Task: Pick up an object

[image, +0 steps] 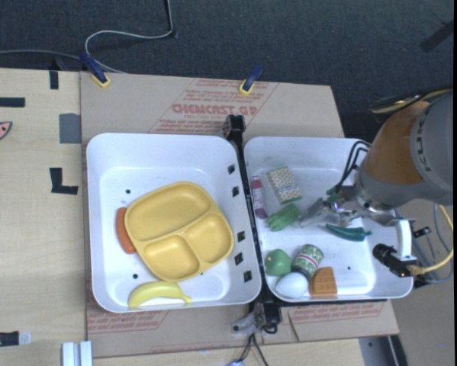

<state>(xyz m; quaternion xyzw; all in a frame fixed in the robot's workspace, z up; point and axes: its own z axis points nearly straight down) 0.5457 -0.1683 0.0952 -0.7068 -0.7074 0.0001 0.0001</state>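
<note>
While the grey arm point(411, 158) leans in from the right, its gripper point(313, 213) sits low in the right bin point(365, 284), just beside a green pepper-shaped toy point(284, 218). I cannot tell if the claw is open or closed, and nothing clearly sits between its tips. A teal thing point(349, 232) lies close under the wrist. The toys crowd the left and front of this bin: a patterned little box point(283, 183), a round green ball point(277, 262), a small striped can point(307, 258), a smooth white egg shape point(292, 285) and an orange block point(324, 282) near the front wall. The back of that bin has bare white floor. In the left bin point(106, 158), a shiny yellow tray point(178, 229) with three dips fills the middle, partly over an orange thing point(123, 231). A curved yellow banana point(158, 293) lies by the front wall. Brown cardboard point(213, 105) lies under both bins.
</note>
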